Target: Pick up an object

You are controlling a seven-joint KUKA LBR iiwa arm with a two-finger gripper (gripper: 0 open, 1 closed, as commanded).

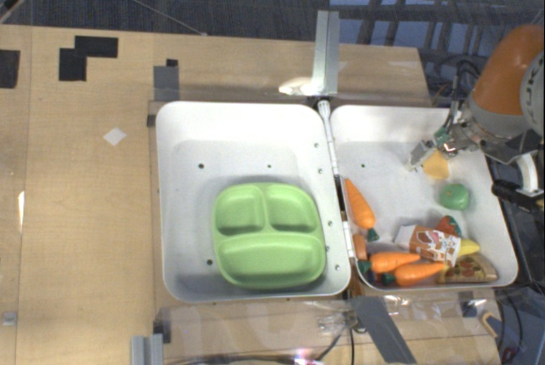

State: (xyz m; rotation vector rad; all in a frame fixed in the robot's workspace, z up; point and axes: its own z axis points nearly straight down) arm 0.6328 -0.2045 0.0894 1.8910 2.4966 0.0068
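Observation:
My gripper [433, 151] hangs over the upper right part of the right bin [383, 129], with its fingers spread open. A small yellow toy piece [437, 168] lies just below the fingertips, touching or nearly touching them. I cannot see it clamped between them. A round green toy [455, 196] sits a little below and to the right of it. Orange carrots [358, 205] [394, 260] [420, 272] lie along the bin's left wall and front. A small printed carton [435, 244] and a yellow banana [467, 248] rest at the front right.
The left bin [183, 134] holds a green divided plate [268, 234]. A metal divider post [326, 48] stands behind the seam between the bins. A flat pizza-like toy [473, 271] lies in the right bin's front right corner. The grey arm with its orange band [502, 82] comes in from the right.

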